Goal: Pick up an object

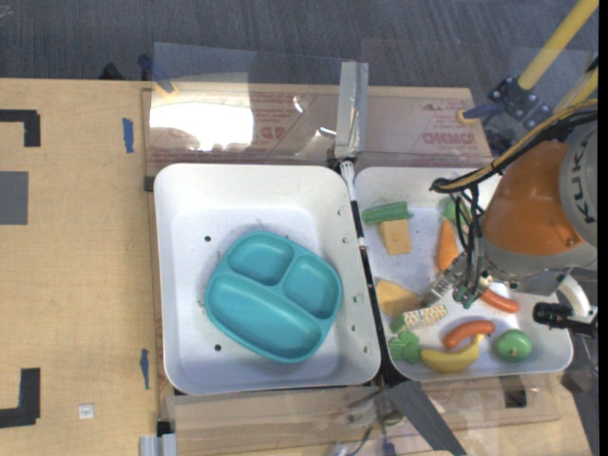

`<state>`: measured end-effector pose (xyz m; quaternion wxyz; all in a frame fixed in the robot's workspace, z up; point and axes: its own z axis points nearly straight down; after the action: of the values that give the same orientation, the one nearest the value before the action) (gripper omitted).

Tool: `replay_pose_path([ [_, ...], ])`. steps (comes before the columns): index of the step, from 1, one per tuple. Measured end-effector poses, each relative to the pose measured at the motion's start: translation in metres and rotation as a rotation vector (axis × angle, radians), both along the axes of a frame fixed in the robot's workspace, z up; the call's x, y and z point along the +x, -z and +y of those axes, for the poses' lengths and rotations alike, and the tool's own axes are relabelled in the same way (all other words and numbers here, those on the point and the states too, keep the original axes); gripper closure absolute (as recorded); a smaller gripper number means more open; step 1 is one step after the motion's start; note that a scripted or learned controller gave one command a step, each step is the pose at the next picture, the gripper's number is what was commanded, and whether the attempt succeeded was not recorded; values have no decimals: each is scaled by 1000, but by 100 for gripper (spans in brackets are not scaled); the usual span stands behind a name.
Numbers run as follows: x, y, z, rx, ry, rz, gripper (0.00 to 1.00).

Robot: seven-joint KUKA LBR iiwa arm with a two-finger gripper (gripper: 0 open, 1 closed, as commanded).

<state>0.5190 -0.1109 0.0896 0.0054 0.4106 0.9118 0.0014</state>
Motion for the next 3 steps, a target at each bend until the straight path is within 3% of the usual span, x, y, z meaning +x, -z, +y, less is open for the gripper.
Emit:
replay_pose_path([
  [1,69,-49,-115,0,304,2,100],
  [2,69,-47,-113,1,301,6,0],
  [3,137,-4,-50,0,154,5,0],
])
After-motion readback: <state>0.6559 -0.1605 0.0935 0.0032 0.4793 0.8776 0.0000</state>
